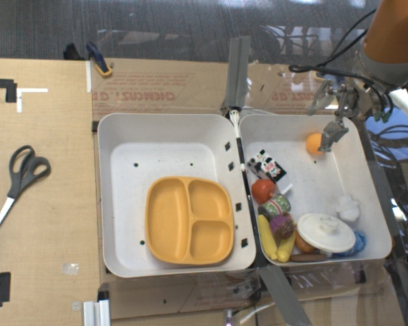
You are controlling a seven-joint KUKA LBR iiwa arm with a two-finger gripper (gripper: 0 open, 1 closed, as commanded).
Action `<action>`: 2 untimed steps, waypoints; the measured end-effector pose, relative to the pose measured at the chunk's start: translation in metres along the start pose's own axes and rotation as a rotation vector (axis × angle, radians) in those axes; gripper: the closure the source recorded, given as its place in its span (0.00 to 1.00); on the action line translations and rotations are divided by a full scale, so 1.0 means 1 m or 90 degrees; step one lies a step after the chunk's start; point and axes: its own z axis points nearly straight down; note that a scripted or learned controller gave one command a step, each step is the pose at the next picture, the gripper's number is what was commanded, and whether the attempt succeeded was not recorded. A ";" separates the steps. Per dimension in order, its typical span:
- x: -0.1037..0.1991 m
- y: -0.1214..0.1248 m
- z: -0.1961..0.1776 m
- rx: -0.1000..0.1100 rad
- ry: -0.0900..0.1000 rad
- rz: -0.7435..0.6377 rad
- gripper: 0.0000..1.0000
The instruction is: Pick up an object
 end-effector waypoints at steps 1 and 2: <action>-0.005 -0.015 0.156 0.001 -0.001 0.014 0.00; 0.097 0.018 0.155 0.001 -0.002 0.014 0.00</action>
